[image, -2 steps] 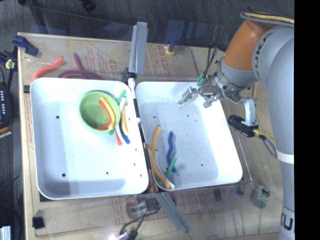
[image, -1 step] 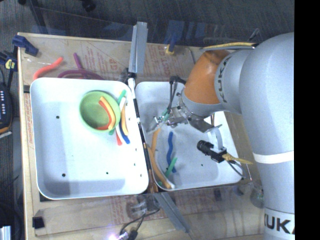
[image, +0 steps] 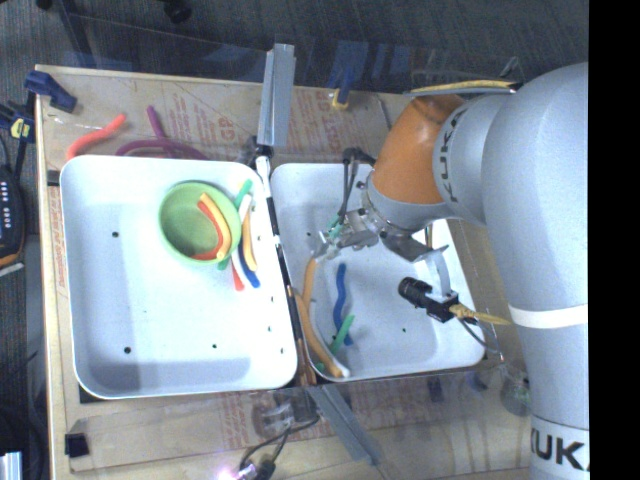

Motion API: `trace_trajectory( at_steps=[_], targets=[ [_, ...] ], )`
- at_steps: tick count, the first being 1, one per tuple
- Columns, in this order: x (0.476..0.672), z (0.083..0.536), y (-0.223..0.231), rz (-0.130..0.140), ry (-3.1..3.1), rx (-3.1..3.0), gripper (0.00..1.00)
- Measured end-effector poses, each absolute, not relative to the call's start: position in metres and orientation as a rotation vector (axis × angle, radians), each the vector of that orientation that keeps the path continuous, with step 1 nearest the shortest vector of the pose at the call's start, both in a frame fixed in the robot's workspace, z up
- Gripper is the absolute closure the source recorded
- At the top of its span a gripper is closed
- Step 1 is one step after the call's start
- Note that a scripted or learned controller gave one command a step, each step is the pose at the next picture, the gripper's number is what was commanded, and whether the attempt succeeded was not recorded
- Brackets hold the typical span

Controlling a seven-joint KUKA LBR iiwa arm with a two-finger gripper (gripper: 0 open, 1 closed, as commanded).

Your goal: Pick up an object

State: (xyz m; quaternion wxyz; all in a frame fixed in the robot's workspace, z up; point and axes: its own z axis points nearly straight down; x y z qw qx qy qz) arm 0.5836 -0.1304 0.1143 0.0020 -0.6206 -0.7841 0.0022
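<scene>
A table (image: 200, 98) seen from above at a slant, with two shallow white bins side by side. A grey arm (image: 510, 168) with an orange band reaches in from the right of the frame, and its gripper (image: 338, 234) hangs over the upper left part of the right bin (image: 400, 353). Whether the gripper is spread or closed cannot be told from this angle, and no object can be seen in its grasp.

Three loose objects lie in the right bin. A wavy blue strip (image: 341, 288) lies just below the gripper, near the middle of the bin, and it cannot be told whether the two touch. A short green strip (image: 344, 328) sits just below the blue one, toward the lower edge. A long tan strip (image: 308, 298) runs down along the bin's left wall and curves toward the lower left corner.

The left bin (image: 150, 328) holds a green bowl (image: 188, 226) in its upper right area. A bundle of coloured strips (image: 243, 248), yellow, orange, red, green and blue, lies against the bowl's right side, with some draped over its rim.

On the bare table above the left bin, in the upper left of the frame, lie an orange strip (image: 100, 133) and a purple strip (image: 155, 148).
</scene>
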Motion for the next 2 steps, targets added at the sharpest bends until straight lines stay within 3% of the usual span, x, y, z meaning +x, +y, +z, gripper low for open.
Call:
trace_trajectory(
  at_steps=[1, 2],
  targets=[
    [0.583, 0.114, -0.13, 0.007, -2.461, -1.947, 0.0],
    [0.569, 0.098, -0.113, 0.015, -2.475, -1.975, 0.0]
  ],
)
